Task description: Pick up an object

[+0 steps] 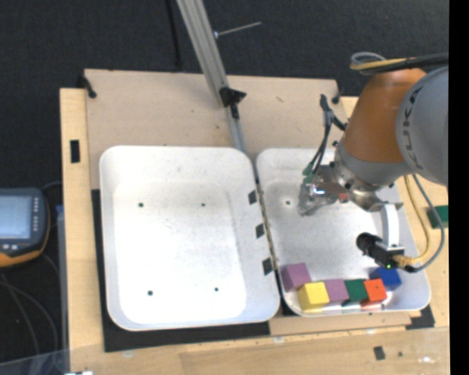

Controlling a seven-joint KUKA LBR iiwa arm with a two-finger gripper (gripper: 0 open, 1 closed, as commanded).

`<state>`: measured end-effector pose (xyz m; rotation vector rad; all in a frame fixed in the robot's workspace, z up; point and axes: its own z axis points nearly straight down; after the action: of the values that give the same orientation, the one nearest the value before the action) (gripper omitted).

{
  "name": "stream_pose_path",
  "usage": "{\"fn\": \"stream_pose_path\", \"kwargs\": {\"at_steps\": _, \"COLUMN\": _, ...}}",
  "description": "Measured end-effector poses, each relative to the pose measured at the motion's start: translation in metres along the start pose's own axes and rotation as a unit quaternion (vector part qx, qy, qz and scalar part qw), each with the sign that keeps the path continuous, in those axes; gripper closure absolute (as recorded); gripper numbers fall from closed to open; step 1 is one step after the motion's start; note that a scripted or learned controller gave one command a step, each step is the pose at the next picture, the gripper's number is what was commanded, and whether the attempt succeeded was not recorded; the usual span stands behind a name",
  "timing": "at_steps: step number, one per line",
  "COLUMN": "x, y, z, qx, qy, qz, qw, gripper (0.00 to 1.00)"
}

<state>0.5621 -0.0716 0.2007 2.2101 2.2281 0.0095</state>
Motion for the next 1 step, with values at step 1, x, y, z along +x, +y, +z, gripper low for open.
{"fn": "stream_pose_path", "kwargs": {"at_steps": 1, "x": 0.0959, "y": 0.0122, "z": 0.0046, "qx": 0.003, "qy": 0.001, "qz": -0.001, "qw": 1.0000, "gripper": 1.00}}
